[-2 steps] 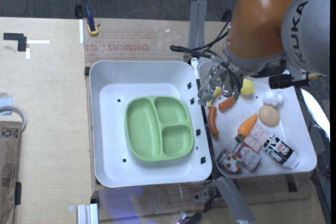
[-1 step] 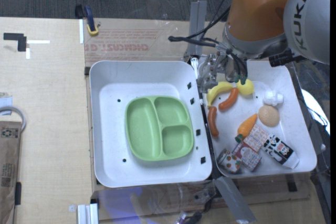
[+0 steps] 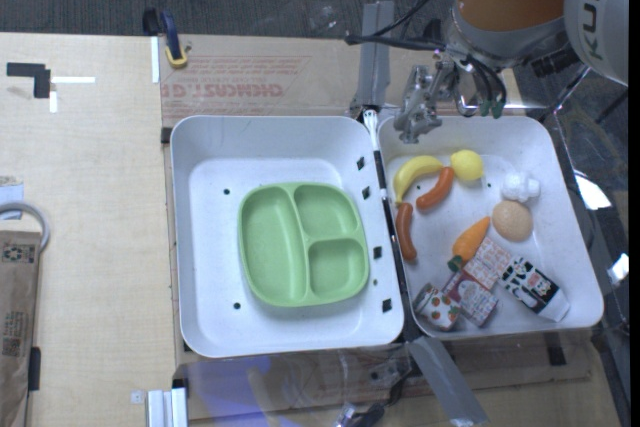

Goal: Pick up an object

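In the camera view, the grey arm with its orange band reaches in from the far right and hangs its metal two-finger gripper [image 3: 418, 120] over the far left corner of the right white plastic bin [image 3: 575, 215], apart from the objects below. Nothing sits between its jaws; whether they are spread or closed I cannot tell.

The candidates for picking lie loose in that right bin, presumably tipped in as a pile for grasp trials: a smooth curved yellow toy banana [image 3: 415, 173] touching a glossy orange-red sausage [image 3: 434, 188], a rounded yellow lemon [image 3: 466, 165], a tapered orange carrot [image 3: 469, 239], a matte tan egg-shaped ball [image 3: 512, 220] and small printed cartons [image 3: 482, 277] near the front.

The left white bin [image 3: 200, 245] holds a pale green three-compartment plastic tray [image 3: 300, 243], lying flat at its centre.
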